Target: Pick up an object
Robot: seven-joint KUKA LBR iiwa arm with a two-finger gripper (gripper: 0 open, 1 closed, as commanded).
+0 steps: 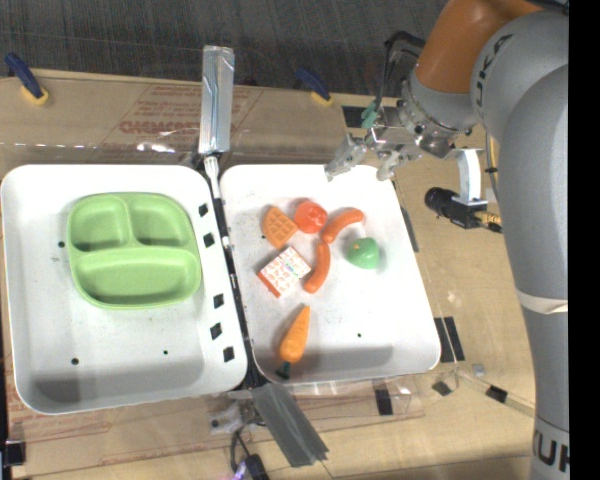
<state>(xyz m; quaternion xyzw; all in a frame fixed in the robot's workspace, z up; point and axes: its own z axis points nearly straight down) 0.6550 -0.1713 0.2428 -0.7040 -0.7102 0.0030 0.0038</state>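
The claw (365,158) hangs over the back edge of the right bin (410,308), gripping nothing; I cannot tell how wide it stands. Below it lie small toy foods: a carrot (295,334), a green ball-like piece (363,253), a tomato (311,214), 2 sausages (341,222) and a little box (284,271). They look light, stiff and slick; the carrot, lying apart, seems easiest, pinched across its middle. The left bin (30,368) holds a green divided plate (133,248).

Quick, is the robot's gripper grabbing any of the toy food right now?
Gripper: above the right bin's far edge, nothing between its fingers; open or shut cannot be told.
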